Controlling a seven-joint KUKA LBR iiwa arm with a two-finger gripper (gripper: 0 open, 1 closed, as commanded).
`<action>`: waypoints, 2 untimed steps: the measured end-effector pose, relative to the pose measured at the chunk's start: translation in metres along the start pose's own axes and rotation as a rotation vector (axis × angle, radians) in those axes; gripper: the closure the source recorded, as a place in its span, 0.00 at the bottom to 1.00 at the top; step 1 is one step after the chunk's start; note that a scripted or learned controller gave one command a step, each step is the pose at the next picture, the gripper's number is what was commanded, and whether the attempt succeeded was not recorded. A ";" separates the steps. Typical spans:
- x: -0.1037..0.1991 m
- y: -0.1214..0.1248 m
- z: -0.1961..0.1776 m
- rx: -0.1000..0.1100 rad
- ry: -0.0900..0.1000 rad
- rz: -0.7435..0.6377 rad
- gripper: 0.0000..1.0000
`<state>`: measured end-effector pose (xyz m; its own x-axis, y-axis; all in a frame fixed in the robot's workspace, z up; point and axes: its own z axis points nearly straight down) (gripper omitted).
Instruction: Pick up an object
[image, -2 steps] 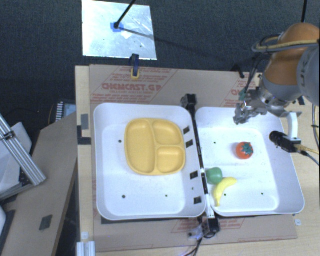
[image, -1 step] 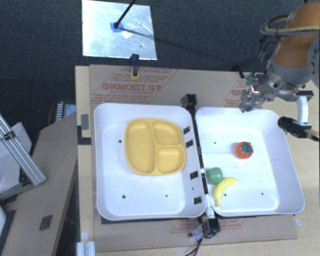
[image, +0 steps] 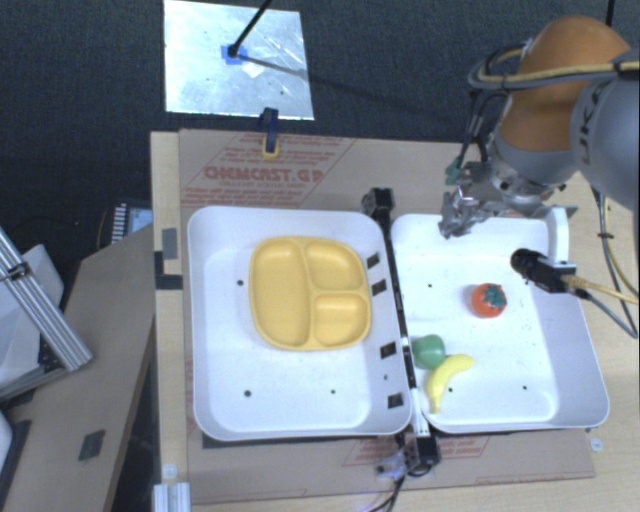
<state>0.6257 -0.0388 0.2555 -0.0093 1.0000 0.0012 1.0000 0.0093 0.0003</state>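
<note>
In the right bin (image: 560, 400) lie three toy foods. A red tomato (image: 488, 300) sits near the middle right. A green round piece (image: 429, 350) rests by the bin's left wall, and a yellow banana (image: 446, 378) lies just below it, touching it. My gripper (image: 455, 224) hangs over the far left part of the right bin, well apart from all three, with nothing seen between its fingers. Its finger state is too small to read.
The left bin (image: 215, 390) holds a yellow divided plate (image: 308, 294). A black divider strip (image: 392, 290) runs between the bins. Cardboard (image: 270, 170) lies under both bins, with a shiny sheet (image: 238, 60) beyond it.
</note>
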 end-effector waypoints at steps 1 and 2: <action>0.050 -0.014 0.017 0.001 0.000 0.001 1.00; 0.102 -0.023 0.031 0.000 0.000 0.000 1.00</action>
<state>0.6022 0.0628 0.2243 -0.0091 1.0000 0.0015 1.0000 0.0091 -0.0001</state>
